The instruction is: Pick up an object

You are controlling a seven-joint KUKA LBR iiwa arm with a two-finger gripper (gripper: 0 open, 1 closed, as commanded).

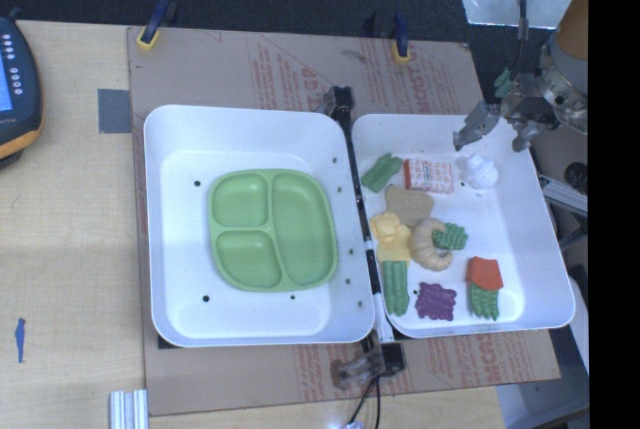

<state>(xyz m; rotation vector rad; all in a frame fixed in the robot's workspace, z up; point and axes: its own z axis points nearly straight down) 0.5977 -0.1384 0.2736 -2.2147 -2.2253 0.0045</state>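
Note:
The right bin point(530, 217) holds several toy foods: a green pickle point(381, 172), a red and white box point(430, 175), a white crumpled piece point(481, 169), a tan cookie point(408, 204), a yellow piece point(391, 235), a beige ring point(430, 247), purple grapes point(436, 300) and an orange-red piece point(484, 272). My gripper point(495, 135) hangs over that bin's far right corner, just above the white piece. It is open, its two dark fingers spread with nothing between them.
The left bin point(170, 217) holds a green divided plate point(272, 229). A long green vegetable point(396, 287) lies against the divider between the bins. A handheld controller point(15, 87) sits at the bench's far left. Clamps point(402, 47) hold the cardboard's far edge.

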